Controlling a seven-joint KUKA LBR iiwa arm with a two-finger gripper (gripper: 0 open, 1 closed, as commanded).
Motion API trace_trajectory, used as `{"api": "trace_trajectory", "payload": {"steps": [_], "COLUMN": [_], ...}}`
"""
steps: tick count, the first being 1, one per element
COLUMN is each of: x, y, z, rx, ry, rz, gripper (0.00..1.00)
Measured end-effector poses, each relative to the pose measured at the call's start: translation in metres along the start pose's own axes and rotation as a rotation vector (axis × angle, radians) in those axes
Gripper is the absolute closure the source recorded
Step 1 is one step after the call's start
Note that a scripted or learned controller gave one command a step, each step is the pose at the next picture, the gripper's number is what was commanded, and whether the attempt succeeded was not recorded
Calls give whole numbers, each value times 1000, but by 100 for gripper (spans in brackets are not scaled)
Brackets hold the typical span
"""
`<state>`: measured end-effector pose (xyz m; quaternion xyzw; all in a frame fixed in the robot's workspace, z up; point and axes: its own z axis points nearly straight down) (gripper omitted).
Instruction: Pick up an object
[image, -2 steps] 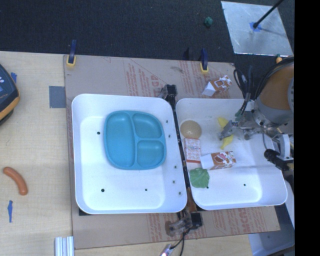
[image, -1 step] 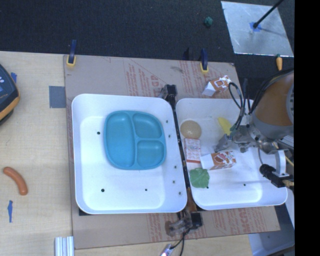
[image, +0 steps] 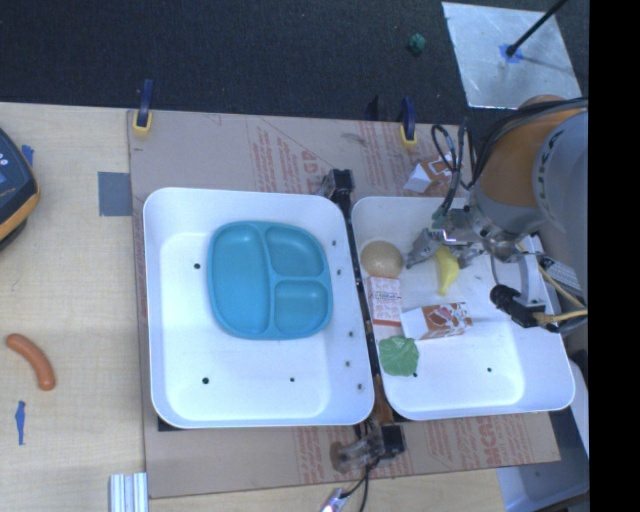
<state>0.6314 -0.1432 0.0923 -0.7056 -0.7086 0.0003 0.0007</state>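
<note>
Fingers (image: 437, 250) hung low over the right bin (image: 480, 395), near its back edge — touching a yellow object (image: 447, 270). Whether they were open or closed on it, I couldn't tell. Judged step: grasping — next, confirm grip, then lift straight up.
</note>
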Motion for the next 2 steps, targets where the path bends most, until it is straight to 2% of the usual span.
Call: {"api": "trace_trajectory", "payload": {"steps": [1, 2], "x": [-1, 54], "y": [0, -62], "z": [-10, -100], "rx": [2, 1], "ry": [-1, 0], "rz": [-2, -1], "gripper": [100, 100]}}
